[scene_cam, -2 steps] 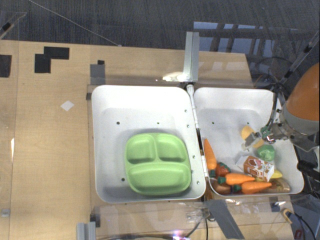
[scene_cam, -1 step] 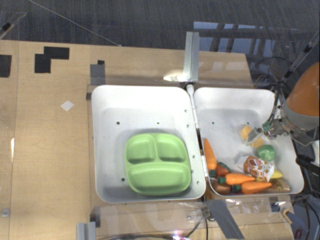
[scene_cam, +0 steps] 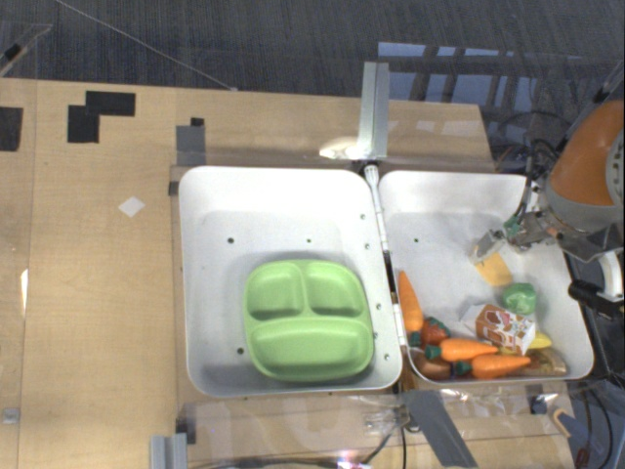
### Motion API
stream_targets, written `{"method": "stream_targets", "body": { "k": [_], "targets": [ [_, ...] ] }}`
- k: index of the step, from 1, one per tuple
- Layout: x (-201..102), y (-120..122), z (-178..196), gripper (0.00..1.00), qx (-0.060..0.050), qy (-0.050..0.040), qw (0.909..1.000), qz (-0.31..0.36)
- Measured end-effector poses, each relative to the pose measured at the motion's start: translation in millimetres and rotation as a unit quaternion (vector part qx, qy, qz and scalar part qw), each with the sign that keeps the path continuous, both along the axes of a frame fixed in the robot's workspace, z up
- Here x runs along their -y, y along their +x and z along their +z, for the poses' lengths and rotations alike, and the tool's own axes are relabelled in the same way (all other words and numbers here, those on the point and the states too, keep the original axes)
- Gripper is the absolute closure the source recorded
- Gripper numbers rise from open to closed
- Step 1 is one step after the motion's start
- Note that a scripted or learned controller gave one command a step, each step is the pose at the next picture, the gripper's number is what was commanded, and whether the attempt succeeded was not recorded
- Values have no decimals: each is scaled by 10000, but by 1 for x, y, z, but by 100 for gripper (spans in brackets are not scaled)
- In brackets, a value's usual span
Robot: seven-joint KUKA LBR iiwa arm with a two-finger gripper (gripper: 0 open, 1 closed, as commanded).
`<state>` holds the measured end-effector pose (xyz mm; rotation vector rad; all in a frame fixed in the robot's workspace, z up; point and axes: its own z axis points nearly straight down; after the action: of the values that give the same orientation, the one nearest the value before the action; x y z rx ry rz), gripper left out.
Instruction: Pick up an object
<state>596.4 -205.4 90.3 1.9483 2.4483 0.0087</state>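
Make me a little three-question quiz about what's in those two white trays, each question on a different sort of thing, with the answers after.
1. Where does the green divided plate lie?
A. In the left bin
B. In the right bin
C. On the bare bench

2. How many compartments does that plate have?
A. Two
B. Three
C. Five

3. How do the toy foods in the right bin lie?
A. Spread evenly over the floor
B. Stacked in the far corner
C. Crowded along the near edge

Answers:
1 A, the plate sits on the floor of the left bin.
2 B, two small wells sit above one long one.
3 C, the carrots and the others bunch along the near wall, while the gripper is further back, by a yellow piece.
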Motion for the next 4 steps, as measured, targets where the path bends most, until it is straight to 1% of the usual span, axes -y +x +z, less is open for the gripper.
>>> {"method": "stream_targets", "body": {
  "k": [1,2,3,4],
  "targets": [
    [0,-58,9,0,-38,14,9992,-387],
    [0,-56,21,100,-8,13,9993,-378],
    [0,-56,21,0,-8,13,9993,-378],
    [-9,-6,0,0,12,1,9999,-108]
  ]
}}
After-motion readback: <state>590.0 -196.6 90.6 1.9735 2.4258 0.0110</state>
